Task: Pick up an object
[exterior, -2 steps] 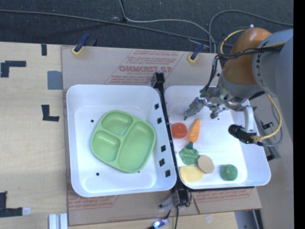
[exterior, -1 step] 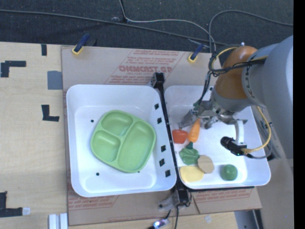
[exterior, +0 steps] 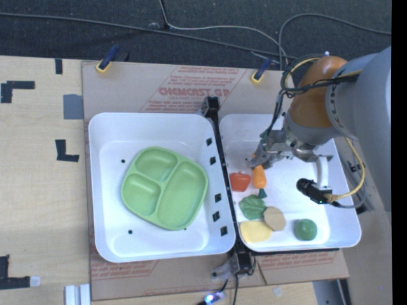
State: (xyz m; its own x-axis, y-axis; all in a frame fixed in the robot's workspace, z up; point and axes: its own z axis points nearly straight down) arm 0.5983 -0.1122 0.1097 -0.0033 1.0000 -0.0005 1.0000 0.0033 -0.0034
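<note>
Orange carrot piece (exterior: pixel 259 176) sits directly under claw (exterior: pixel 264 159), right bin (exterior: pixel 343 234) | grip state unclear | green divided plate (exterior: pixel 165 187) centre-left.

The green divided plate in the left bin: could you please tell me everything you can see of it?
The green plate is pale green and looks like smooth moulded plastic, a rounded shape split by raised ridges into three compartments, two smaller and one larger. It lies flat, right side up, turned at a slant, near the middle of the left bin. Its compartments hold nothing. Nothing but the bin floor touches it, and the gripper works over the right bin.
</note>
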